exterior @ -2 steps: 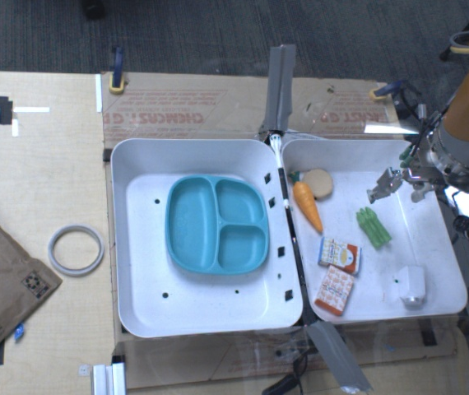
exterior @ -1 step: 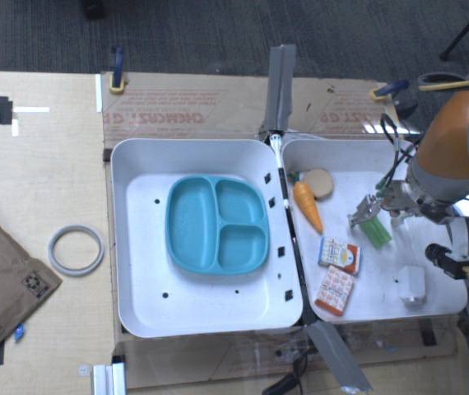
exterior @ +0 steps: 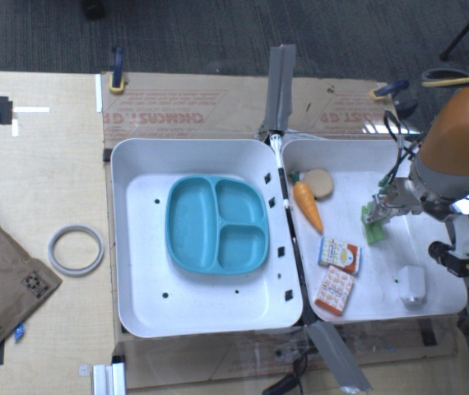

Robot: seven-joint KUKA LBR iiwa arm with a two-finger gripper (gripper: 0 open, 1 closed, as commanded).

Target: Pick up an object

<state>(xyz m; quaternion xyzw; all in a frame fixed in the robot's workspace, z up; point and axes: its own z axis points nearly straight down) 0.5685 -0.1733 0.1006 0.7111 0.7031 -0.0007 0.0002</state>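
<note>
Our gripper point(exterior: 374, 217) hangs over the right bin point(exterior: 358, 156), its metal fingers pointing left and down at a small green piece point(exterior: 375, 232) just below them. The fingertips seem to close around the top of that green piece, but the view is too small and busy there for us to tell whether they grip it or merely touch it, or how wide they stand. We judge this to be the grasp step: the tool is at its target, and a lift has not shown itself.

The next move, as we read it, calls for a firm close on the green piece and a straight rise clear of the bin wall.

Moving outward, two small cartons point(exterior: 338, 273) lie left and below, a carrot point(exterior: 308, 206) further left touching a tan round thing point(exterior: 318, 183), and a pale lump point(exterior: 413, 285) sits near the front right corner. The left bin point(exterior: 136, 245) holds a teal tray point(exterior: 217, 225).

The arm point(exterior: 457, 134) is cut off at the right edge, cables cross the wrist, and the pale lump blends into the white floor, so we cannot name it.
</note>
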